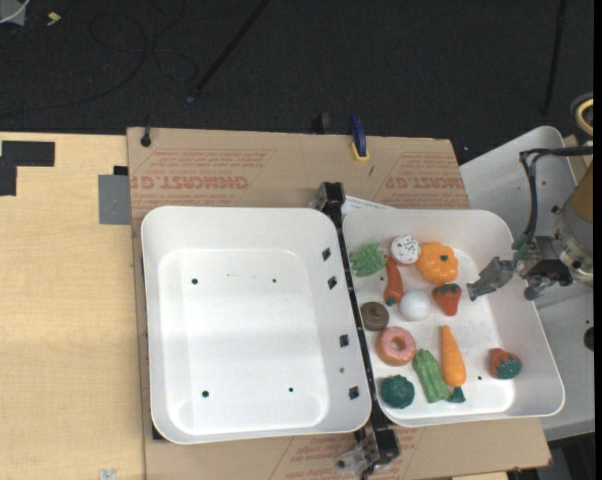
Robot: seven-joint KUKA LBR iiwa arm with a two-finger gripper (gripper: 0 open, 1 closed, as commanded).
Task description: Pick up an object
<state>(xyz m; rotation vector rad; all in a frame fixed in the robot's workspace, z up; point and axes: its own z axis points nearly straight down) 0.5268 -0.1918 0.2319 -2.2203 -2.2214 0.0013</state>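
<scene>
We see the gripper [511, 280] at the right edge of the right-hand bin [526, 396], low over the rim; its jaws stand wide apart with nothing between them. The toy foods we might take all lie in this bin, crowded toward its left half: a pumpkin [437, 264] and a white speckled ball [406, 249] near the far side, a strawberry [446, 298] and a plain white ball [415, 305] nearest the jaws, a red chilli [393, 282] beside a leafy green piece [367, 260], a brown disc [375, 315], a pink doughnut [395, 345], a carrot [452, 356] lying against a green cucumber [429, 374], a broccoli head [397, 392] toward the near corner, and a tomato [504, 364] alone by the right wall. The left-hand bin [161, 268] sits against the divider, and cardboard [241, 173] covers the counter beneath.

We judge crowding to be the main risk. The strawberry touches or nearly touches the white ball and sits just beside the pumpkin, so one finger could land on a neighbour and push the cluster aside rather than straddle one piece. The balls look likely to roll out from under a closing grip. The carrot and cucumber lie side by side, so the jaws might catch both or wedge between them. A descent this close to the rim could also strike the bin wall. The tomato seems the safest target.
</scene>
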